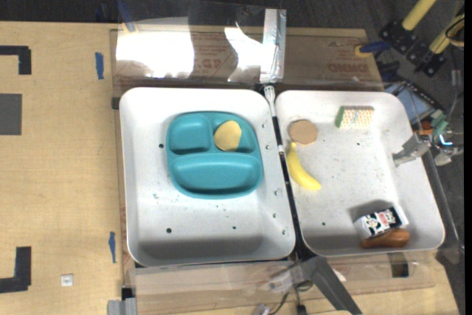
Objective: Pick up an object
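Left bin (140, 181), centre-left of the frame: holds one teal divided plate (214, 170). A yellow-orange round item (228, 135) sits in the plate's upper right compartment; the other compartments hold nothing visible.

Right bin (369, 195), centre-right of the frame, touching the left bin along their shared edge. Contents:
- banana (302, 170), yellow, lying at a slant near the bin's left wall;
- tan round item (302, 132), just above the banana's upper end, close to touching it;
- small speckled block with a green edge (355, 117), near the bin's upper wall, apart from the tan item;
- small black-and-white carton (381, 220), lower right corner of the bin;
- orange-brown item (387, 237), pressed against the carton's lower side.

Gripper (414, 149): at the right edge of the frame, over the right bin's right rim, with a grey finger reaching in toward the bin floor. Nothing lies between its parts; whether the claw is open or closed cannot be told from here.

Clear plastic sheet (199, 48): standing behind the bins, upper middle of the frame, glaring with reflected light.
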Robot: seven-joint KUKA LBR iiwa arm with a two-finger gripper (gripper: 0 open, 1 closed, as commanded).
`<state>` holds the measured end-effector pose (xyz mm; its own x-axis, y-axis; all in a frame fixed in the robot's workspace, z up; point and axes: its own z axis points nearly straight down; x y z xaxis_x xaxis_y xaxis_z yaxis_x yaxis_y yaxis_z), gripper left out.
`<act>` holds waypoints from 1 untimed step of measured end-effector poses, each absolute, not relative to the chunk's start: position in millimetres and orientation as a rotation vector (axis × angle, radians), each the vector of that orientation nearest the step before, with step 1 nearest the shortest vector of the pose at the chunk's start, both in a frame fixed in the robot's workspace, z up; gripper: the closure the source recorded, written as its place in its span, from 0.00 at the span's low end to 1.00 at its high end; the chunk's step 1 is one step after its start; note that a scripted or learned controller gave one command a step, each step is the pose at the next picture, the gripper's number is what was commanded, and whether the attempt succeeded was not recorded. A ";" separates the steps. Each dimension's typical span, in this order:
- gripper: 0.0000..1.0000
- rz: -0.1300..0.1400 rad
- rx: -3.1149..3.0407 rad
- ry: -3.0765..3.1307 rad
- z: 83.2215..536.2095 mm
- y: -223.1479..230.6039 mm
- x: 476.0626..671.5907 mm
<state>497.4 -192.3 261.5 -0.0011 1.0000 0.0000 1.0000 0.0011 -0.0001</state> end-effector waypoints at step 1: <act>0.00 0.005 -2.241 -2.192 144.8 -161.8 477.8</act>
<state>477.8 -161.8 144.8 0.0217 0.9998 0.0025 0.9997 -0.0217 -0.0071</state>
